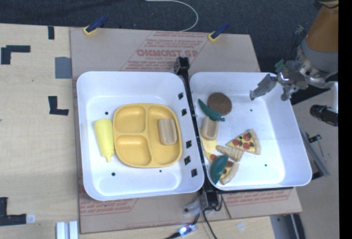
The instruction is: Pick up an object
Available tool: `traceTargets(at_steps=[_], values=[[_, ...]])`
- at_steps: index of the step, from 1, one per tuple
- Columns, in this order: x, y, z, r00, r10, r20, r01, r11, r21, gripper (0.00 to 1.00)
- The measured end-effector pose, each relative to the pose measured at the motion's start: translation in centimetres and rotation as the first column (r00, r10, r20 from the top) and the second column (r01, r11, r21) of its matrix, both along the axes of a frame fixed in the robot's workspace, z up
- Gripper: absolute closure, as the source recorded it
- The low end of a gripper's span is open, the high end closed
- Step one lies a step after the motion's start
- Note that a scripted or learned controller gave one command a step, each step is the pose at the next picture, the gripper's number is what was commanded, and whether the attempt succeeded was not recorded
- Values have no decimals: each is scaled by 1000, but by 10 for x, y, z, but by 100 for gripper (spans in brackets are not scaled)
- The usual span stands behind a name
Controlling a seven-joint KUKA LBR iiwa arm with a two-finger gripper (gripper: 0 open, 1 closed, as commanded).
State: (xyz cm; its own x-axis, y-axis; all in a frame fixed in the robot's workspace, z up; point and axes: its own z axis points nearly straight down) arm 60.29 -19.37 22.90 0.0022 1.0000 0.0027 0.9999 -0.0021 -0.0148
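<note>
My gripper (274, 90) hovers over the far right corner of the right bin (286, 139), open, with nothing between its fingers. Toy food lies in the left half of that bin: a brown round patty (219, 103), a green pepper (210, 111), a beige roll (209, 128), a pizza slice (245, 143), a flat yellow piece (209, 148) and a green piece (219, 165) on a tan one (229, 173). The patty is the nearest item, to the gripper's left and a little nearer the camera.
The left bin (99, 89) holds a yellow divided plate (137, 142) with a tan roll (167, 131) in it and a yellow bottle (104, 138) beside it. Both bins rest on cardboard (159, 51). A white cable (165, 4) loops behind.
</note>
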Motion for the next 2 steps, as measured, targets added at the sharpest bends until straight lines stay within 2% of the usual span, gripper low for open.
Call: traceTargets(at_steps=[1,2], values=[[3,0,8,1000,4,13,-4,1000,-3,0],[3,10,-51,1000,4,9,-4,1000,-2,0]])
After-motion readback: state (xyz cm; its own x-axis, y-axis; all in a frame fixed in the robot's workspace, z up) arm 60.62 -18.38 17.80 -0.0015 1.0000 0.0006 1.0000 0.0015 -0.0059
